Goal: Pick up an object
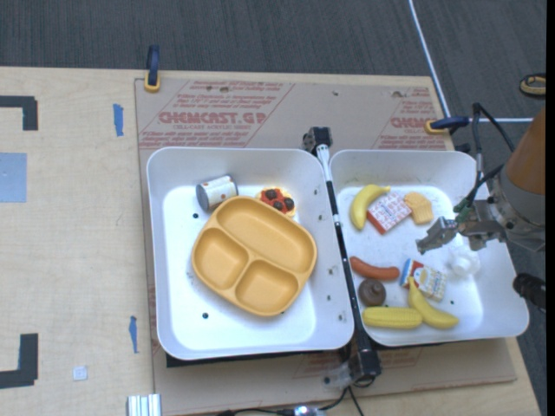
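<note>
My gripper (457, 235) hangs over the right side of the right bin (507, 319), open with nothing between its fingers (432, 238). Just below it lies a small white object (463, 264). To its left are an orange bread-like piece (420, 206), a red and white packet (388, 212) and a yellow banana (366, 204). Nearer the front lie a red sausage (375, 269), a brown doughnut (373, 293), a small colourful packet (426, 278) and two more bananas (395, 318) (433, 311).
The left bin (169, 319) holds a yellow divided plate (253, 255), a grey can (215, 191) on its side and a small red and black item (276, 199). A black rail (334, 224) runs between the bins. Cables (481, 137) hang near the arm.
</note>
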Robot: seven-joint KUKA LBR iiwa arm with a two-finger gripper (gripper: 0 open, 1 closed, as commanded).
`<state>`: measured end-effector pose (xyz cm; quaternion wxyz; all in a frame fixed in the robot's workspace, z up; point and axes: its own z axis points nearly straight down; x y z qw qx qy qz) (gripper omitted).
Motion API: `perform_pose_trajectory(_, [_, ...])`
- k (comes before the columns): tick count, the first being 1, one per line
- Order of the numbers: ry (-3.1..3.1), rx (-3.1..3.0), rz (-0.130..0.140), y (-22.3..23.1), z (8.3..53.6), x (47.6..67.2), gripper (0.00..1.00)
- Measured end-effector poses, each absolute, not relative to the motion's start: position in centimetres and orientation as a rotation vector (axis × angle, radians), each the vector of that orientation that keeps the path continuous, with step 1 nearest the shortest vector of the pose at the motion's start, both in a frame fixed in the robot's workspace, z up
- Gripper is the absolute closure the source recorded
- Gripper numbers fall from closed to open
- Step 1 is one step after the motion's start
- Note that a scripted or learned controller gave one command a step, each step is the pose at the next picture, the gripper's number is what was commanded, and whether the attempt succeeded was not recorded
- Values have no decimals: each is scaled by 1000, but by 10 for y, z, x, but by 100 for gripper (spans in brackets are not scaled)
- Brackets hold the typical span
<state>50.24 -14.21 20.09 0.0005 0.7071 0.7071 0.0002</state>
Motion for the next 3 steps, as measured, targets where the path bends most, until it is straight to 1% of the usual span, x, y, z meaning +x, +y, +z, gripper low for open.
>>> perform_pose_trajectory(1, [2214, 2211, 16, -135, 91, 599, 0])
perform_pose_trajectory(2, [2221, 2220, -14, -100, 92, 654, 0])
perform_pose_trajectory(3, [2241, 2230, -38, -102, 91, 663, 0])
